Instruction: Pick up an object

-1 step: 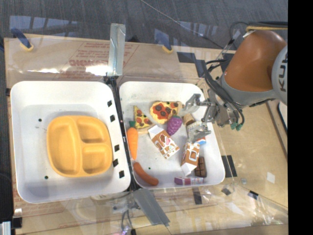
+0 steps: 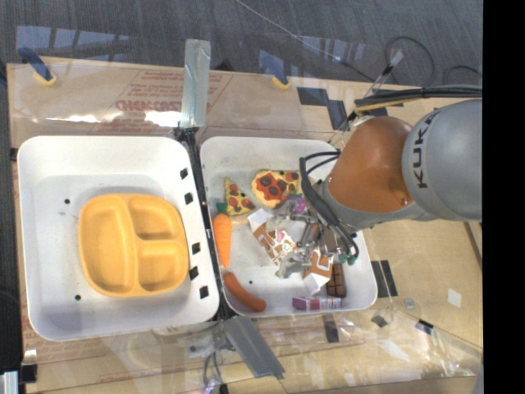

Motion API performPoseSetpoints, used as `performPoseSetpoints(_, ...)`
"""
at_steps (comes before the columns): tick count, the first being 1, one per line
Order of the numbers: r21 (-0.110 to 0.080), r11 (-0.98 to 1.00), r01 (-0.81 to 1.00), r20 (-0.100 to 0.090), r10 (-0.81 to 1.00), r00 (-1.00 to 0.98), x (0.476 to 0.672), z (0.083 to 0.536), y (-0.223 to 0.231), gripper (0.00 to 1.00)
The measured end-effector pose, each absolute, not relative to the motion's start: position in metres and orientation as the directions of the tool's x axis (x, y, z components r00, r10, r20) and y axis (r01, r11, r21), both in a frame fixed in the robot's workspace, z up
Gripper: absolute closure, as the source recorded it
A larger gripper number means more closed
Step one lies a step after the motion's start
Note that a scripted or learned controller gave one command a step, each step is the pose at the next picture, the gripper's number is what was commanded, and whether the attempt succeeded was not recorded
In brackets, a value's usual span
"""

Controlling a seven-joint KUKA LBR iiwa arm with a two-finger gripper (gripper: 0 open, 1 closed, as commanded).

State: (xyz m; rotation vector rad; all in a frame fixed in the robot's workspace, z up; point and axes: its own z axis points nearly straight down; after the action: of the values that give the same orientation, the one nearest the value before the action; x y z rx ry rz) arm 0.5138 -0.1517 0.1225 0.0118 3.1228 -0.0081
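Arm over the right bin, its gripper among the toy food.
The arm (image 2: 410,167) reaches into the right bin (image 2: 246,150); the left bin (image 2: 49,245) holds a yellow tray (image 2: 131,243). The gripper (image 2: 310,253) sits low over crumpled wrappers (image 2: 279,240), beside pizza (image 2: 275,185), carrot (image 2: 222,236), sausage (image 2: 244,292); its grip cannot be told.

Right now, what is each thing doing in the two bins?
Yellow divided tray: lying flat in the left bin, nothing on it.
Carrot: lying by the right bin's left wall.
Sausage: lying near the front wall.
Pizza slice: lying flat.
Round pizza: lying flat, partly under the arm.
Purple packet: lying at the front.
End effector: low over the wrappers.
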Motion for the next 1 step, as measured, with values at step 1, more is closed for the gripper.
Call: performPoseSetpoints(1, 0.002, 0.997, 0.075, -0.004, 0.075, -0.997, 0.5092, 0.0941, -0.1065, 0.00)
